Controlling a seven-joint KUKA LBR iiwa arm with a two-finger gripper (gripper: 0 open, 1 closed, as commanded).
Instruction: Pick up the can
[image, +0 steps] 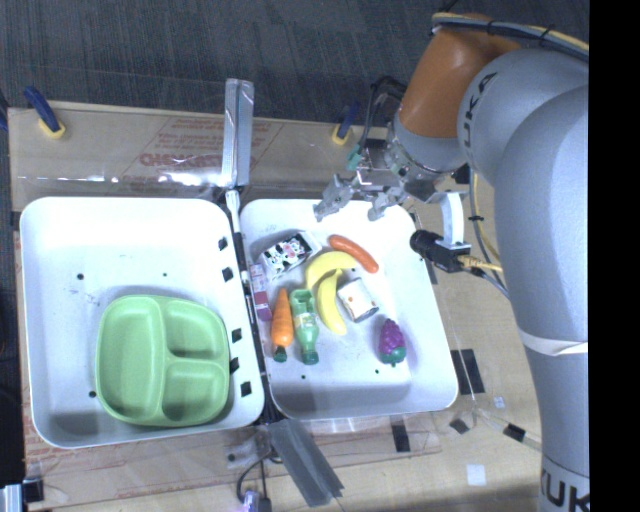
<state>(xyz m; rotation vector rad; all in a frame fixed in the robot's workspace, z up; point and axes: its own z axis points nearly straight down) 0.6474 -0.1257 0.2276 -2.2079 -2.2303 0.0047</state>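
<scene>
Camera view: right bin (425, 385) holds can (357, 299), banana (329, 285); fingers (328, 205) spread wide, empty.

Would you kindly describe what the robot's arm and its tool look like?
The arm is bulky, rounded and grey, with an orange band above the wrist and black lettering low on its casing. Thin cables run along it. The tool is small, grey metal, with two slim fingers.

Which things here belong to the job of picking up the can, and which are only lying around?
Belong to the job:
can, lying in the right bin
gripper, open above that bin's far edge

Only lying around:
banana
carrot
green bottle
purple grapes
orange sausage
small patterned box
green tray in the left bin
</scene>
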